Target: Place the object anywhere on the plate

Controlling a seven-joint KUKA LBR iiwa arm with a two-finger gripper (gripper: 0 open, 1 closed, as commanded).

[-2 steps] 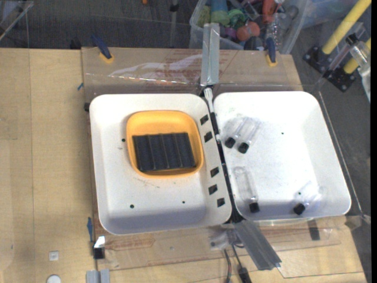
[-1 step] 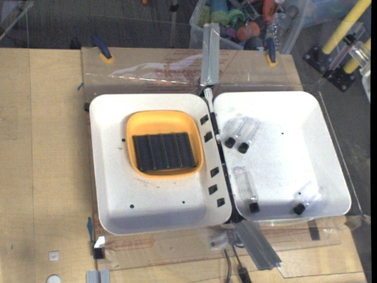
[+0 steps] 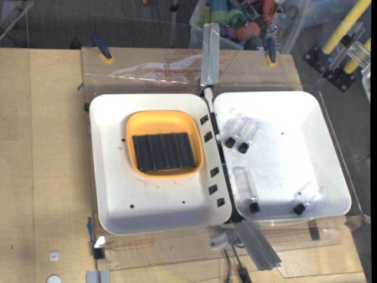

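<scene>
An orange-yellow plate [image 3: 165,119] sits in the left white bin [image 3: 109,175], toward its back. A dark ribbed rectangular block [image 3: 164,151] lies flat on the plate and covers most of its floor. In the right white bin [image 3: 294,117] lie several clear vials with black caps. Two vials [image 3: 241,132] rest side by side near the back left. One vial [image 3: 245,186] lies along the left wall. Another vial [image 3: 307,198] lies at the front right corner.
A metal bar [image 3: 210,56] runs back from the divider between the bins. Behind the bench stands a clear tub of coloured toys [image 3: 253,7]. A yellow pole [image 3: 352,15] leans at the back right. Blue clamps [image 3: 104,50] hold the bench cover.
</scene>
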